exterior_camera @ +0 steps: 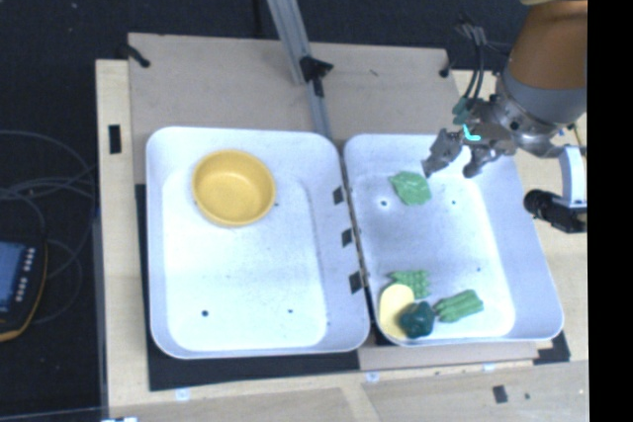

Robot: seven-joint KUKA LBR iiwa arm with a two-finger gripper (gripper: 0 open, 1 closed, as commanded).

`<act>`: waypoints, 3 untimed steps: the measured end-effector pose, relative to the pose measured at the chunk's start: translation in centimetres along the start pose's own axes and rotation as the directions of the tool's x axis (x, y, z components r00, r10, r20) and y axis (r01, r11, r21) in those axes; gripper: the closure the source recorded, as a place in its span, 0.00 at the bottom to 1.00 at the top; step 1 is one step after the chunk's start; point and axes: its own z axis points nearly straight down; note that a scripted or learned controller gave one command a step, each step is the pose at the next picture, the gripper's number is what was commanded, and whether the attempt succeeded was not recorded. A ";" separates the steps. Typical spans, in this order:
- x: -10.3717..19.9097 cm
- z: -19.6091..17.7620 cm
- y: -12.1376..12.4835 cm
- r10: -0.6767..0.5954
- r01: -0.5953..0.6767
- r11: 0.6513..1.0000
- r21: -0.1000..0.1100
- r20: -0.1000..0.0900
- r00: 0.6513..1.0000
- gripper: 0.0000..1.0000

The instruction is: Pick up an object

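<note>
I see two white bins side by side on the bench (237, 54). Left bin (173, 311): one yellow bowl (233, 187), upright, at about 11 o'clock from the bin's centre, near the back-left corner. I count nothing else in it except small dark dots on the floor.

Right bin (524, 262): five pieces by my count. One light green block (410, 188) lies alone at about 11 o'clock in the bin, well apart from the rest. The other four cluster at 6 to 7 o'clock, against the front wall: a small yellow dish (393, 303), a dark teal lump (418, 319) sitting on the dish's right edge, a green piece (410, 281) touching the dish at its 12 o'clock, and another green piece (458, 305) just beside the lump at its 2 o'clock. I can't tell what the green pieces are, too small.

Totals: two bins, one bowl, one dish, three green pieces, one teal lump.

The arm comes in from 3 o'clock. The gripper (451, 161) is over the right bin's back edge, at about 1 o'clock from the block and near it. Its two dark fingers are spread apart, with white bin floor showing between them; I see nothing in the claw. The block sits free on the bin floor, apart from both fingers.

A grey pole (282, 0) slants across the back of the bench at 12 o'clock.
</note>
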 end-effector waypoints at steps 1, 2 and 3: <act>0.0 0.0 0.0 0.000 0.000 1.000 0.000 0.000 1.000 0.00; 0.6 4.8 -0.7 0.001 -0.001 1.000 0.003 0.001 1.000 0.00; -0.4 10.1 -0.4 0.002 -0.002 1.000 0.004 0.001 1.000 0.00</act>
